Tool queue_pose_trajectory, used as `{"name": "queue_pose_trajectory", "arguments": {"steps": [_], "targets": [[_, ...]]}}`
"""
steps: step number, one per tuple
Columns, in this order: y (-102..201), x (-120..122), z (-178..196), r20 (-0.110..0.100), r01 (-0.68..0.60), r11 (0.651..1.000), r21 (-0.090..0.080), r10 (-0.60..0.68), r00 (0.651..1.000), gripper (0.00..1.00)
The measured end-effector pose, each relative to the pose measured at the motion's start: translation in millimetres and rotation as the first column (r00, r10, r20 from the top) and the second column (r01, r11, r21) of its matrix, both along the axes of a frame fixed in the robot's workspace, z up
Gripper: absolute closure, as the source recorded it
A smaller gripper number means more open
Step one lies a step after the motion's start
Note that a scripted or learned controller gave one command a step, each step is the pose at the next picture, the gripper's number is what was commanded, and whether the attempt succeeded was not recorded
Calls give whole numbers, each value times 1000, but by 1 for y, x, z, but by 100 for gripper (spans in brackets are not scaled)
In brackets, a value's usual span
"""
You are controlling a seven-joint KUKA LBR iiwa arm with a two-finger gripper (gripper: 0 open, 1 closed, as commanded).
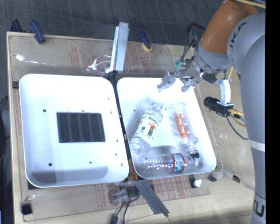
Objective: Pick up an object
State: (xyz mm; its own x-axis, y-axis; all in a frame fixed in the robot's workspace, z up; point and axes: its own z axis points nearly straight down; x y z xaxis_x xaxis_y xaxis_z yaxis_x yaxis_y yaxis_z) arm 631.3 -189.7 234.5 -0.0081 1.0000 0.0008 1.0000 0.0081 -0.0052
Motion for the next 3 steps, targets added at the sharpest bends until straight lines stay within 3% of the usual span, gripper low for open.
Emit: {"name": "queue_pose_trajectory", "arguments": {"steps": [1,2,3], "targets": [[-8,-12,-25,1,170,985,0,-170,985,0],[28,-2,-143,-1,331,944,-1,-331,944,0],[64,-85,-143,1,151,988,0,-151,988,0]]}}
